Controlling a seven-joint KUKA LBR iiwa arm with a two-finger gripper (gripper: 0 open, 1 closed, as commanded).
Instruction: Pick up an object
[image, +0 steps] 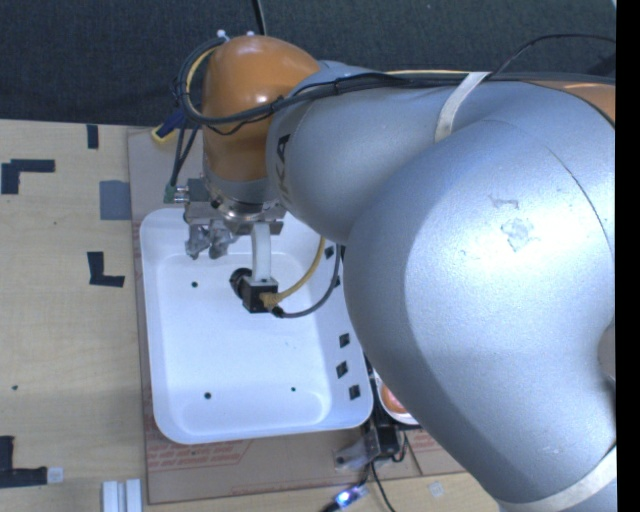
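Observation:
My gripper (207, 242) hangs over the far left corner of the left white bin (180, 380), close above its floor. I see nothing held in it. The grey arm with its orange band (245, 90) reaches in from the right and hides most of the right bin. A small piece of an orange and white object (393, 402) peeks out beneath the arm near the front, in the right bin.
The left bin's floor shows a few small dark dots. Black tape marks (100, 270) lie on the wooden bench left of the bin. The bin's right wall (345, 370) carries small black squares.

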